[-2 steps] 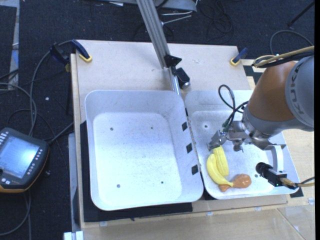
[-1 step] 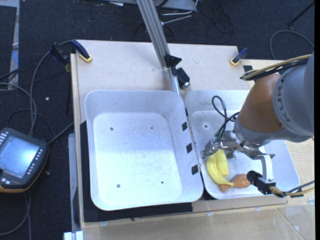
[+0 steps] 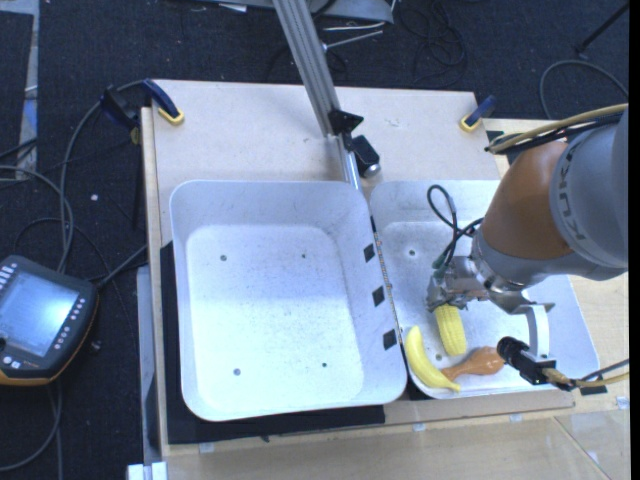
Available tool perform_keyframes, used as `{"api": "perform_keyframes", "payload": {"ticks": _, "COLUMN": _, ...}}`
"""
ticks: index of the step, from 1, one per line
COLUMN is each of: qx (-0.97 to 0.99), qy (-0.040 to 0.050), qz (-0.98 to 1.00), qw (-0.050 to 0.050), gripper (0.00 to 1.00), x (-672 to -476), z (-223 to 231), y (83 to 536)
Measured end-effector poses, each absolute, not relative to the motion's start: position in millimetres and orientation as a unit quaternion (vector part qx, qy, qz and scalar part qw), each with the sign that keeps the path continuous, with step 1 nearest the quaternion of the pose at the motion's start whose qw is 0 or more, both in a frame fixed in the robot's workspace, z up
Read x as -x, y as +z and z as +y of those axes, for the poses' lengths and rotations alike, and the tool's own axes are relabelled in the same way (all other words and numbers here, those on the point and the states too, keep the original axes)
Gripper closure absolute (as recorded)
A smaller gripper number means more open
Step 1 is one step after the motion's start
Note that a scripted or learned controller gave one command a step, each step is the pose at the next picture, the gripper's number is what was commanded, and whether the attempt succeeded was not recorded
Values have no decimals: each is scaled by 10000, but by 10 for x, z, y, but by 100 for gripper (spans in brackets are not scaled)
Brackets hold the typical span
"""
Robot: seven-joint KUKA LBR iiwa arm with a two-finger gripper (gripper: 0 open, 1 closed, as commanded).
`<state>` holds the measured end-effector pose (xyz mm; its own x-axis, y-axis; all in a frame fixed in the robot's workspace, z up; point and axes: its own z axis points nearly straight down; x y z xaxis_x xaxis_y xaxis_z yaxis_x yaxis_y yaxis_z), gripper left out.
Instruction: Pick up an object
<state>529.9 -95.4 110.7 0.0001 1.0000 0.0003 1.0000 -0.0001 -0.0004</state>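
Note:
In the right bin [image 3: 405,230], near its front edge, lie three things. A yellow corn cob [image 3: 452,331] points front to back, a yellow banana [image 3: 424,360] curves along the front left corner, and an orange-brown drumstick-shaped piece [image 3: 478,363] lies beside the banana's tip. My gripper [image 3: 447,294] hangs low over the bin, right at the corn cob's far end. The wrist hides where it meets the cob, so whether it touches is unclear.
The left bin [image 3: 200,208] stands beside the right one, their walls meeting in the middle. A slanted metal pole [image 3: 315,63] rises behind the bins. The arm's orange band [image 3: 525,208] and grey body cover the right bin's right side.

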Motion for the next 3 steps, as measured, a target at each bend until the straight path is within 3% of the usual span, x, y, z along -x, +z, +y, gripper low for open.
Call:
{"api": "perform_keyframes", "payload": {"ticks": 2, "qx": 7069, "qy": -18, "qz": -7073, "qw": -22, "gripper": 100, "x": -5328, "z": -946, "y": 2147}}
{"api": "perform_keyframes", "payload": {"ticks": 3, "qx": 7070, "qy": 2, "qz": -7072, "qw": 2, "gripper": 100, "x": -5329, "z": -944, "y": 2085}}
